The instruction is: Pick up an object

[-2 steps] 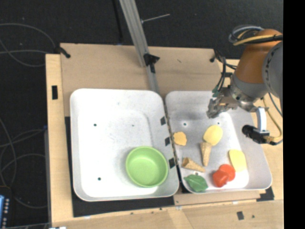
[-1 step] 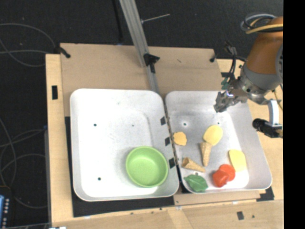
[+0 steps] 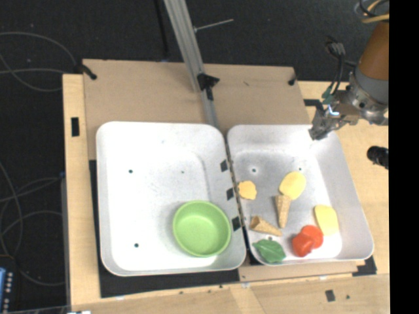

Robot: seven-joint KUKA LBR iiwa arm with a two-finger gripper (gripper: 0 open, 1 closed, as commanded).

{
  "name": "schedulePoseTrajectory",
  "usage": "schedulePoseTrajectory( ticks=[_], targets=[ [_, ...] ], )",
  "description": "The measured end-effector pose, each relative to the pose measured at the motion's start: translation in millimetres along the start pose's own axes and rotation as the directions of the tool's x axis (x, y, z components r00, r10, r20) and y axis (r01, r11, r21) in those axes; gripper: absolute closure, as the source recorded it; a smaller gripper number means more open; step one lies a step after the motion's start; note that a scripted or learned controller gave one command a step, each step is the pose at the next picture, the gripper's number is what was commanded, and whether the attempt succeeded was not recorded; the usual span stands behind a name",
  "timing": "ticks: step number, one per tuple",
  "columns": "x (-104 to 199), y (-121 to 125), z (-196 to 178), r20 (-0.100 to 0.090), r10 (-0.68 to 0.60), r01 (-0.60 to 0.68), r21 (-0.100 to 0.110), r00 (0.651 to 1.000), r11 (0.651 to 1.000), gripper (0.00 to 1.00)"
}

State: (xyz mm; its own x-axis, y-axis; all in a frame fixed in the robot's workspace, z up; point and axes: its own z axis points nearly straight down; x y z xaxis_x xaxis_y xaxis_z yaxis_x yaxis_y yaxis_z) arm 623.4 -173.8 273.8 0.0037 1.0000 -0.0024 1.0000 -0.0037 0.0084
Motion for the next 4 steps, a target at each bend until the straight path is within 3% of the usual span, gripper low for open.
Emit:
schedulePoseTrajectory(
  ticks=[1,4],
  targets=[
    [-1,1,-28,-0.002,-0.007,0.007,0.003,1.000,1.000,1.00],
    [139,9,16,-0.002,-0.009,0.009,0.009,1.000,1.000,1.00]
  ],
)
